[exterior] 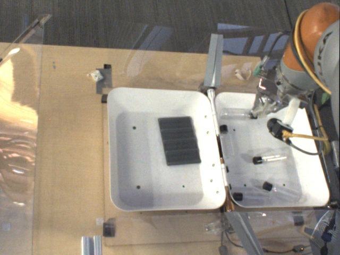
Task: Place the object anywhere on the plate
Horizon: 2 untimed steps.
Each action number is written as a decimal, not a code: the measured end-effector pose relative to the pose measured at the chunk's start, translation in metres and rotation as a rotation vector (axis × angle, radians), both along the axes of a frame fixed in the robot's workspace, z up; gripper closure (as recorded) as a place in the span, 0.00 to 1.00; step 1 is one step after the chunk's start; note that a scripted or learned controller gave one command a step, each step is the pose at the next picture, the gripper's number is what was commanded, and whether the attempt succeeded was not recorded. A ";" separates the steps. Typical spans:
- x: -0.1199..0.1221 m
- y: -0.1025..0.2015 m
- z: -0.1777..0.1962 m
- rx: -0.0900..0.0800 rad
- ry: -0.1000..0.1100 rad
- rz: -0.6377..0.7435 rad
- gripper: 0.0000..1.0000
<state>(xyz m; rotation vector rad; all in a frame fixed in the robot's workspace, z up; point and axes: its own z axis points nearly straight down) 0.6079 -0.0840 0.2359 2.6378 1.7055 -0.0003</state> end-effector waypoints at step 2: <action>0.062 0.105 -0.039 -0.002 -0.006 1.045 1.00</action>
